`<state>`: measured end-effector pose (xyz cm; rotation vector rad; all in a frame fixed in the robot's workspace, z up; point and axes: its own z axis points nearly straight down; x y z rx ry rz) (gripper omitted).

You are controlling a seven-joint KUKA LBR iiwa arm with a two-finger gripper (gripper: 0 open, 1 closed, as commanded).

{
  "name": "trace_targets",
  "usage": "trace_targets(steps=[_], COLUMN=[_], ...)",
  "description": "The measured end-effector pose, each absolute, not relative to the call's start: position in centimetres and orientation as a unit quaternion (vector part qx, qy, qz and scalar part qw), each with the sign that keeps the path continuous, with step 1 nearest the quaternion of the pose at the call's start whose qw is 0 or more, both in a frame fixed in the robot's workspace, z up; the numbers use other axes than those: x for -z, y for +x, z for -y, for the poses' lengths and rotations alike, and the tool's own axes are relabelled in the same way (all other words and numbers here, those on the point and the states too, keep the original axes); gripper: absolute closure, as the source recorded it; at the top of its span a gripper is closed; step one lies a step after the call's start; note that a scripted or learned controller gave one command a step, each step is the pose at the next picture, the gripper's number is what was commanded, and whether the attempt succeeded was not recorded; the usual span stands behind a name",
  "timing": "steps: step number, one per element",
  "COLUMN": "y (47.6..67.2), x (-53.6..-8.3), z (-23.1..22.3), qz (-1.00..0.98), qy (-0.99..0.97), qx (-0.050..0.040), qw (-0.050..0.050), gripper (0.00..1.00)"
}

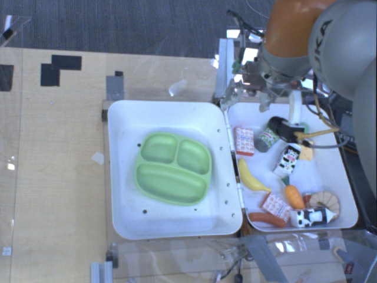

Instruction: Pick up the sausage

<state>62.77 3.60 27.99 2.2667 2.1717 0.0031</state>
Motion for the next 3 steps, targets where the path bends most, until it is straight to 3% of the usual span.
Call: trace_targets(steps=[1,2,3], y=[57.0,60.2,62.0], x=[-20.0,-10.7,-9.4], z=[-10.4,-12.3,-18.5], qz=[-0.738,-0.754,-0.779], qy=[0.675,0.657,0.627], qx=[0.0007,0.0017,-0.0069], qw=[0.0,0.0,0.009], gripper=[0.0,0.0,0.0])
